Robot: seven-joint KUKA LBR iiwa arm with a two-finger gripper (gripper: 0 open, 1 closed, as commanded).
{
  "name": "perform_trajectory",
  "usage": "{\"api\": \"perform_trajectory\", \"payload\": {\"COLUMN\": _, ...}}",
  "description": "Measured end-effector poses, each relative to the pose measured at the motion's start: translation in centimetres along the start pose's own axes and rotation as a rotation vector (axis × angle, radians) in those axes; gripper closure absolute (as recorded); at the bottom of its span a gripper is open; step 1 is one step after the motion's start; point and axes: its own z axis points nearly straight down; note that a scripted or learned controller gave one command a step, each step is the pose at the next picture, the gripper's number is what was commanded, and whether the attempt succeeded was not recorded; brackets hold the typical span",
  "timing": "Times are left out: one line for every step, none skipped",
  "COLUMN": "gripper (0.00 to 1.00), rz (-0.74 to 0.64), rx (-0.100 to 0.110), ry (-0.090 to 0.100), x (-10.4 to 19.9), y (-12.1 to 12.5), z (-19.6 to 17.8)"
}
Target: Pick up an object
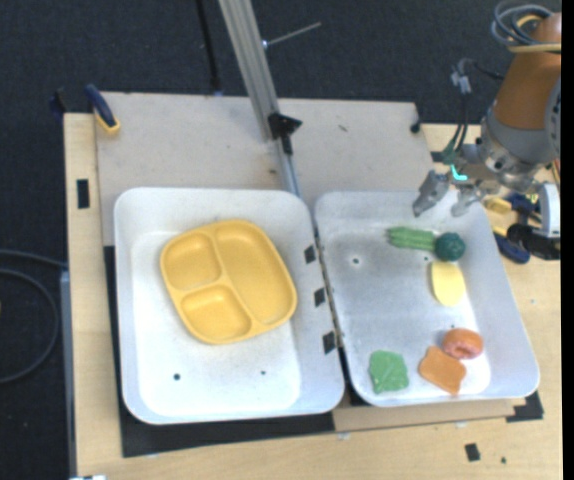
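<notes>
- Pincer (447,200): two pale fingers, spread apart, nothing between them; poised over the far edge of the right-hand shallow white bin (367,298), just above the green vegetable.
- Arm (522,98): grey with orange band, reaching in from the right.
- Long green toy vegetable with dark round head (425,240): lying flat in the right-hand bin near its far edge, closest item to the pincer; judged the likeliest pick target.
- Pale yellow oval toy (448,284): just beside the vegetable's dark head, nearer the camera.
- Reddish-orange round toy (462,343) and orange block-shaped toy (441,370): close together, possibly touching, near the bin's front right corner.
- Green leaf-like flat toy (388,371): near the bin's front edge, apart from the orange pair.
- Yellow plastic three-compartment plate (229,281): in the left-hand shallow white bin (142,368), well apart from the pincer.
- Counter (167,133): tan board bearing both bins.
- Risks, judged: fingers descending astride the stalk lengthwise instead of across, closing on air; slim rounded stalk rolling or squirting out under the squeeze; a fingertip landing on the dark head and nudging the yellow oval; descent too near the bin's far wall, fingertip catching the rim.
</notes>
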Motion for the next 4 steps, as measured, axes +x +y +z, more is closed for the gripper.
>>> {"api": "perform_trajectory", "payload": {"gripper": 0.00, "rz": -0.001, "rx": -0.005, "ry": -0.001, "x": 0.0, "y": 0.1, "z": -0.3}}
{"api": "perform_trajectory", "payload": {"gripper": 0.00, "rz": 0.000, "rx": 0.001, "ry": 0.000, "x": -0.1, "y": -0.2, "z": 6.0}}
{"api": "perform_trajectory", "payload": {"gripper": 0.00, "rz": -0.003, "rx": -0.014, "ry": -0.002, "x": -0.1, "y": 0.1, "z": 8.7}}
{"api": "perform_trajectory", "payload": {"gripper": 1.00, "rz": -0.003, "rx": -0.009, "ry": -0.003, "x": -0.2, "y": 0.0, "z": 8.0}}
